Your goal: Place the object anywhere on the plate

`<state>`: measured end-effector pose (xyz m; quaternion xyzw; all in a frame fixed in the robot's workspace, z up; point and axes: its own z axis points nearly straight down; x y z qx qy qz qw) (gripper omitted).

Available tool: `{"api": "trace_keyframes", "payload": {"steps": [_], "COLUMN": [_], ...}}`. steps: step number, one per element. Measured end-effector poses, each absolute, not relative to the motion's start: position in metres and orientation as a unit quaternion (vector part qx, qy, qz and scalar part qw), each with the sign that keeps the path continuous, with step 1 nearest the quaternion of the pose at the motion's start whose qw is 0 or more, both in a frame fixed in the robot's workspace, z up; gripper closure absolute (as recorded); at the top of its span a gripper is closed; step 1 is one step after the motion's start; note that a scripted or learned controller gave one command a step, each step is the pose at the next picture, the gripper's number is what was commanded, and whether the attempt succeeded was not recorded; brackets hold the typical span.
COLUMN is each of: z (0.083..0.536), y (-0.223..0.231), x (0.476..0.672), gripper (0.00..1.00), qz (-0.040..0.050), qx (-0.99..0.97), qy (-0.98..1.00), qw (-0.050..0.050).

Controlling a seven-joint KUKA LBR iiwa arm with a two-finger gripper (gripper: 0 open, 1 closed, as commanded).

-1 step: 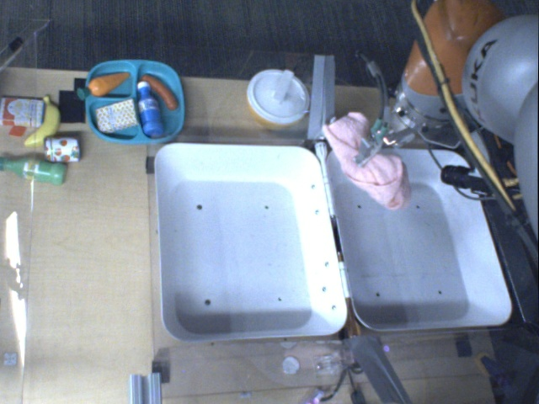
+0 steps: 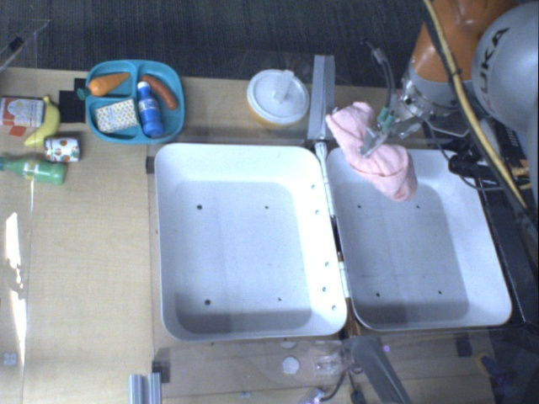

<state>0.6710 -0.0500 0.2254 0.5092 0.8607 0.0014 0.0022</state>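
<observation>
Fingers (image 2: 376,140) clamped on the pink cloth (image 2: 375,150), over the right bin's (image 2: 438,251) far-left corner.

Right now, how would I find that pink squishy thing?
Look at the right white bin. At its back left corner, under the gripper, hangs a pink cloth, pinched between the fingers. It is the only soft pink thing there.

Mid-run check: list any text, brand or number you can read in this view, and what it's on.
"KU": vertical letters on the grey arm, cut off by the frame edge.
Carton at far left: print too blurred to read.
Small can: label pattern too small to read.
</observation>
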Motion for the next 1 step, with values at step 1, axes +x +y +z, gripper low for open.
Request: {"api": "trace_keyframes", "payload": {"steps": [1], "z": [0.2157], "y": [-0.0026], "x": [0.6562], "gripper": [1.00], "qz": [0.0010], "qx": [0.326], "qy": [0.945], "qw": [0.001]}}
